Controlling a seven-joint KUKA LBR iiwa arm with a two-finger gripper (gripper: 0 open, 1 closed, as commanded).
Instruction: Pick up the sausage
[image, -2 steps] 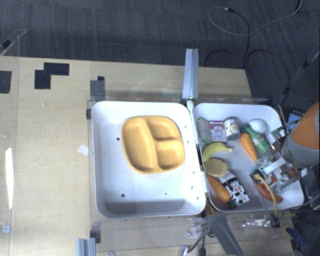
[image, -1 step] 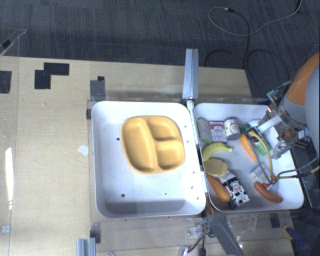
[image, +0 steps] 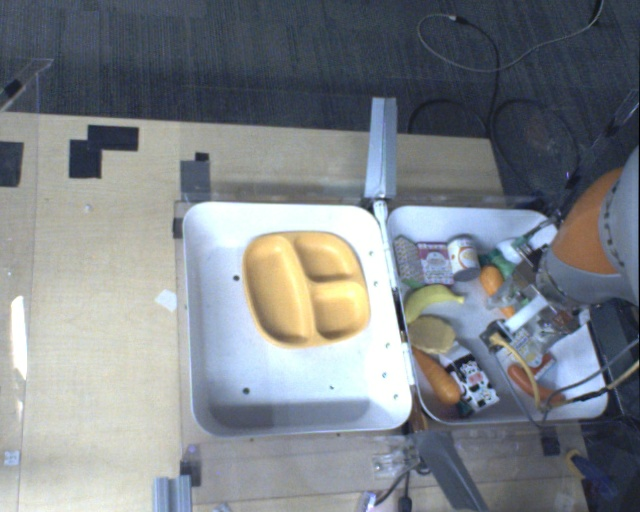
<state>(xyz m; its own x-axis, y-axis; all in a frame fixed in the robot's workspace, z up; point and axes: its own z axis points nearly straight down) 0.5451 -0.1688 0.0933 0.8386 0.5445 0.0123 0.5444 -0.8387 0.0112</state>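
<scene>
the sausage (image: 436, 377) lies at the right bin's (image: 585, 407) front-left edge, touching a small box (image: 474, 384). the hand (image: 527, 322) hovers over clutter nearby; its spread cannot be told. a descent here may snag neighbours instead.

This looks like a robotics lab rather than any home or kitchen. A pale wooden bench (image: 100, 330) carries two shallow white bins (image: 200, 300) clamped by metal brackets (image: 381, 150), with black tape marks (image: 100, 148) at the upper left of the frame. Loose cables (image: 500, 55) trail over dark carpet (image: 200, 50) along the top, and the grey-and-orange arm (image: 595, 240) reaches in at the right.
</scene>
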